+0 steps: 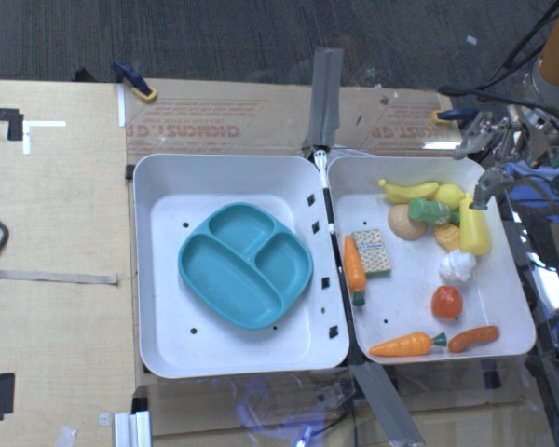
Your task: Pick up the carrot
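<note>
Orange plastic toy carrot with green stub top (408, 345) lies flat along the lower edge of the right white bin (516, 277), tip toward frame left, its green end just beside a reddish sausage-shaped toy (472, 338); a second orange carrot (354, 266) lies lengthwise by the bin's left wall, beside a speckled sponge block (373, 251). Likely light, rigid and smooth, so a grip across the thick middle seems safest. Two-finger gripper (484, 186) hangs at the bin's upper right corner near a yellow corn-like toy (474, 228); whether it is parted or closed, cannot tell.
</note>
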Motion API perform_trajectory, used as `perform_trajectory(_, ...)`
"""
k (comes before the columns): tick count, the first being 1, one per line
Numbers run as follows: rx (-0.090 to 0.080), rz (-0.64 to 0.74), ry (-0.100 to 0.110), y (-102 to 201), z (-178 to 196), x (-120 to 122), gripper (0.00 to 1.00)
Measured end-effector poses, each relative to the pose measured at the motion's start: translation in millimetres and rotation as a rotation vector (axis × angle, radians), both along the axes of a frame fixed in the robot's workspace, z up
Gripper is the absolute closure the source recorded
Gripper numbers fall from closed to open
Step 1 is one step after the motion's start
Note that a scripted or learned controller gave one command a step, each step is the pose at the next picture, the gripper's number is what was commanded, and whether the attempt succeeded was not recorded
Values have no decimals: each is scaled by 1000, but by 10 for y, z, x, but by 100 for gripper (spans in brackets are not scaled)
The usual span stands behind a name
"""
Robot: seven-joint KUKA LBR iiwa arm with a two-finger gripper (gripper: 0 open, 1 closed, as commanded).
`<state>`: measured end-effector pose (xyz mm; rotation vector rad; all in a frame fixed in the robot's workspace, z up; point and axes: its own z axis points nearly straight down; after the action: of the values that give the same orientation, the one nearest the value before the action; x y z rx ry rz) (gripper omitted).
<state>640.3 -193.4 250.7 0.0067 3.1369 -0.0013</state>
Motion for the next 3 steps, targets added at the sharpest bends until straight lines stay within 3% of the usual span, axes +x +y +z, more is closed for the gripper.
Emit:
perform_trajectory(1,1,-153,-1,689,-1507,-206,0)
perform_trajectory(2,1,-265,1,1337,-581,-918,0)
perform_trajectory(3,1,-448,2,1881,-587,-1065,0)
